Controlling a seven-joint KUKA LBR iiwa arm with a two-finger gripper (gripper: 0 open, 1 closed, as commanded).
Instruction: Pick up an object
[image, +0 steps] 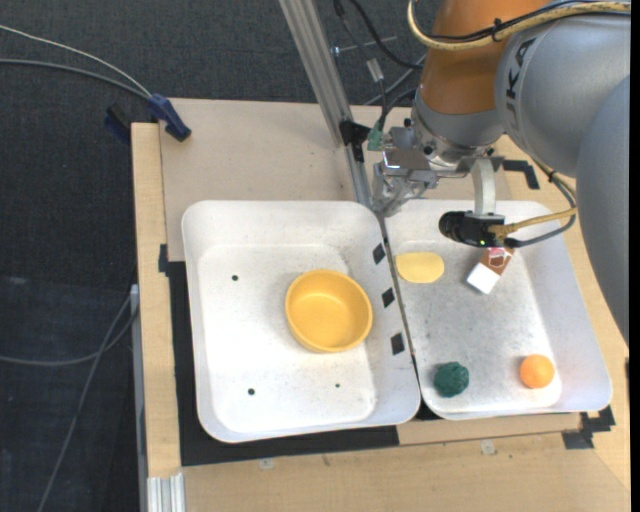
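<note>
Hanging over the top edge where the two white bins meet, the jaws (400, 190) are hard to see, so I cannot tell if they are open or closed. The right bin (500, 330) has a pale yellow flat piece (419, 267) at 10 o'clock, a small white and brown block (487, 273) near 12, a green ball (451, 378) at 7, and an orange ball (537, 371) at 5. A yellow bowl (328, 310) sits in the left bin (240, 330), toward 3 o'clock.

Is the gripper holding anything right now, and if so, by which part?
Nothing shows as held. The gripper sits over the bins' far edge; the yellow bowl, pale disc, green ball and orange ball all lie in the bins.
</note>
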